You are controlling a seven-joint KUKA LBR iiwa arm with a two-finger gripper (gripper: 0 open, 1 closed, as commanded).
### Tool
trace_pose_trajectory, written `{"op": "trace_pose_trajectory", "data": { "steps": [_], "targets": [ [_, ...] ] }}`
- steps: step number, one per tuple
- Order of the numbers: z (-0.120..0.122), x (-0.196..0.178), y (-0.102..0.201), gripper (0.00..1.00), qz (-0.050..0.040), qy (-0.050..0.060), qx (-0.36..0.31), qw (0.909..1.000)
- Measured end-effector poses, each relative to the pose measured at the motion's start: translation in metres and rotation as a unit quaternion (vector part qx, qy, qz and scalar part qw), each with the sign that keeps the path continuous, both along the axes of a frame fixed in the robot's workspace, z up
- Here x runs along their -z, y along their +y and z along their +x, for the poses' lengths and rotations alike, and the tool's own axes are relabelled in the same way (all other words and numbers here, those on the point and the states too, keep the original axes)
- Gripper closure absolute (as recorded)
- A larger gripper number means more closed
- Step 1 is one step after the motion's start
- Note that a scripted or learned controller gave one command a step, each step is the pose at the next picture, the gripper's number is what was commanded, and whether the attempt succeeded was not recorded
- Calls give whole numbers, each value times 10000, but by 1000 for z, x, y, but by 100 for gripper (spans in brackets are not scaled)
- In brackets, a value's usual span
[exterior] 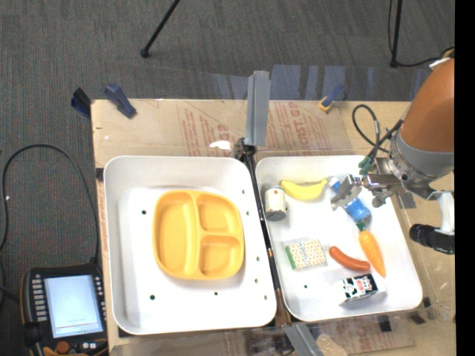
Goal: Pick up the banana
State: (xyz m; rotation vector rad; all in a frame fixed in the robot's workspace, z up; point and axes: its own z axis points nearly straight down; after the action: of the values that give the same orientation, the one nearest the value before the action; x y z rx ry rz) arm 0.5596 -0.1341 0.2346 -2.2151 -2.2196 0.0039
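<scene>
A: Six small items lie in the right bin (404, 273): milk carton (362, 288) nearest, sausage (349, 257), carrot (372, 252); the banana (304, 190) lies free at the far side.

B: And the gripper (355, 197)?

A: Right of the banana, grip unreadable. Approach stage; it must shift left, descend.

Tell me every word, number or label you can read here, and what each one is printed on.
Red print on the brown cardboard sheet under the two white bins: there, but upside down and too blurred to read.
Small black-and-white carton in the right bin: patterned, no legible text.
Patterned rectangular packet: dots, nothing readable.
Handheld control tablet on the floor: bright screen, nothing legible.
</scene>
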Motion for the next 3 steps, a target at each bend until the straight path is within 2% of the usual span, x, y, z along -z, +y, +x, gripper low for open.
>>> {"op": "trace_pose_trajectory", "data": {
  "steps": [1, 2, 3],
  "targets": [
    [84, 59, 18, 0, -4, -13, -472, 9989],
    [85, 64, 13, 0, -2, -18, -1018, 9948],
    [85, 64, 13, 0, -2, -19, -1016, 9948]
  ]
}}
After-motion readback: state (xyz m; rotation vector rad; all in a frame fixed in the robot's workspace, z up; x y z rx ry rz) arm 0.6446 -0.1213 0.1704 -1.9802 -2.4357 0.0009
